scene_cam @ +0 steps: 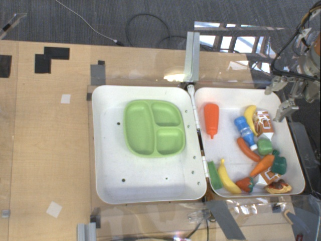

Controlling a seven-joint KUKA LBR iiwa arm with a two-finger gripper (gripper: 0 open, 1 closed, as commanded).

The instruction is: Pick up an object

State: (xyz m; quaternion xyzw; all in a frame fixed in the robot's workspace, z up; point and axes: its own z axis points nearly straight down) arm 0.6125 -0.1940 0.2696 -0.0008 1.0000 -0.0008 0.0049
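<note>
Objects for picking lie heaped in the right bin (228, 100), none of them between my fingers.

My gripper (281, 100) hangs at the far right corner of that bin, above its rim; whether my jaws stand apart or pressed together I cannot tell (too blurred at that edge). An orange bottle (211, 119) lies alone at the left of the bin; a blue bottle (245, 130), two bananas, one far (251, 115) and one near (226, 178), and a carrot (262, 165) crowd its right and near sides. The left bin (108, 179) bears a green divided plate (154, 128).
</note>
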